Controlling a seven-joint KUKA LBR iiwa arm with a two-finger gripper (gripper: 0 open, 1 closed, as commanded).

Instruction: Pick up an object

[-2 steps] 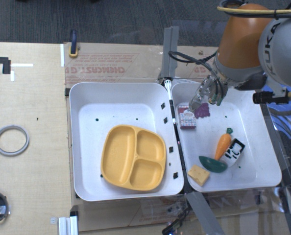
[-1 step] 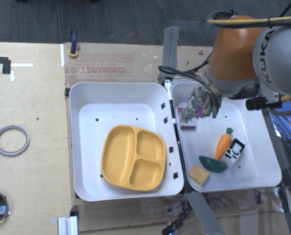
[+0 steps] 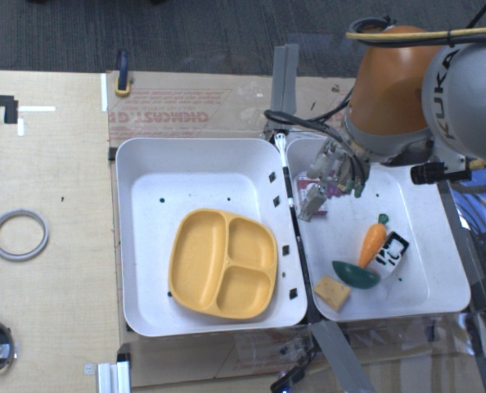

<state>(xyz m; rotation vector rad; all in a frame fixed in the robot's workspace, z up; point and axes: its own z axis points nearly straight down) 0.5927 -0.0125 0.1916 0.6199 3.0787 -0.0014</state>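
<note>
From my remote seat, the biggest thing I see is the surface (image 3: 47, 178), pale wood, carrying two white bins. The left bin (image 3: 145, 178) holds a yellow divided plate (image 3: 223, 263). The right bin (image 3: 427, 277) has the arm over its far left corner, with the hand (image 3: 329, 178) low near the wall shared by the bins. I cannot tell how the hand is set or whether anything is in it; a small pinkish item (image 3: 312, 191) sits just under it, too blurred to name. Nearer me lie a carrot (image 3: 373, 242), a dark green piece (image 3: 356, 274) touching its tip, a black-and-white item (image 3: 390, 252) beside it and a tan block (image 3: 332, 293). My worry: this close to the wall, the hand could scrape the rim, or nudge the small item away rather than lifting it.
</note>
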